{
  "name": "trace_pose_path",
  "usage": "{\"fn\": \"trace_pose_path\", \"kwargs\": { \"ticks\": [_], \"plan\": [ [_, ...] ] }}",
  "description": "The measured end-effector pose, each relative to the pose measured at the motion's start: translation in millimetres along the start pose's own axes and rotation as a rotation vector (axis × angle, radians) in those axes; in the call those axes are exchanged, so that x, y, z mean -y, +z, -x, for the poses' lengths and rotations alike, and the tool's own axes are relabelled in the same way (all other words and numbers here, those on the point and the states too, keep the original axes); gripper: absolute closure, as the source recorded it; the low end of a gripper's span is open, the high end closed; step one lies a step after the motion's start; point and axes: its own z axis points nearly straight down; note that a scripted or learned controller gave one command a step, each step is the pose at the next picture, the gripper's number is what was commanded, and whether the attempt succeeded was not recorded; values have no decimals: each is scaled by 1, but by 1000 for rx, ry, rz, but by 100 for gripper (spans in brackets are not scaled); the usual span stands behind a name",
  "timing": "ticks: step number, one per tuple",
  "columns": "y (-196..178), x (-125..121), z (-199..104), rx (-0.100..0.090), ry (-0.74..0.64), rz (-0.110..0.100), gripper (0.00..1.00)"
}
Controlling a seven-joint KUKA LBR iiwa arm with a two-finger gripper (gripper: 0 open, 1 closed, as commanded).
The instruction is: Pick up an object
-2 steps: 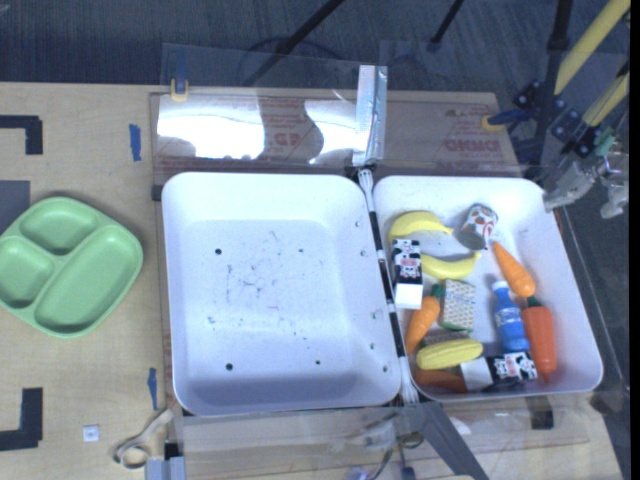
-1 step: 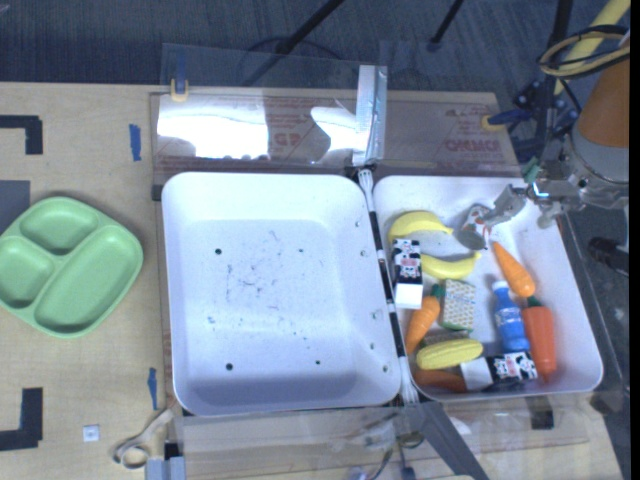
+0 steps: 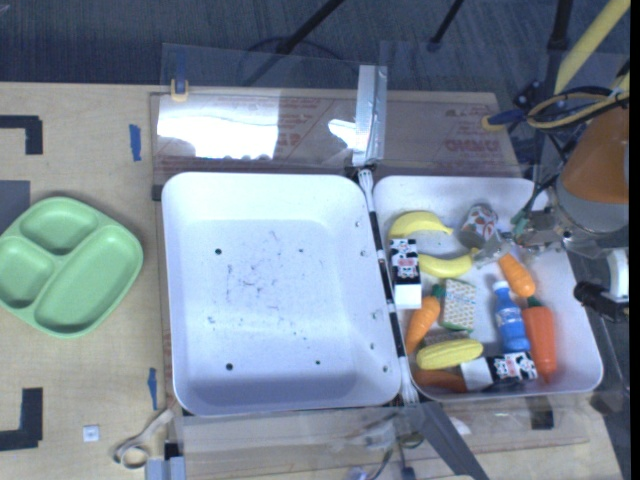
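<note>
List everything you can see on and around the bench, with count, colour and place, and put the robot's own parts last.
Bins: 2, white, side by side mid-bench.
Bananas: 3, yellow, right bin, two near its top left, one near the front.
Carrots: about 4, orange, right bin, spread from centre to right side.
Bottle: 1, blue with white cap, right bin.
Cow-print cartons: 2, black and white, right bin, one at left edge, one at front.
Patterned packet: 1, pale with speckles, centre of right bin.
Divided plate: 1, green, left of the bins.
Scissors: 1, tan handles, bench front left.
Arm: 1, grey with orange band, right edge.
Gripper: 1, over the right bin's far right part.
</note>
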Motion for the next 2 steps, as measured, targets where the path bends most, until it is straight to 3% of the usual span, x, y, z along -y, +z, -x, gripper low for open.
{"fn": "trace_pose_path", "kwargs": {
  "ticks": [1, 2],
  "plan": [
    [10, 10, -11, 5, -8, -4, 0],
    [-2, 8, -9, 8, -6, 4, 100]
  ]
}}
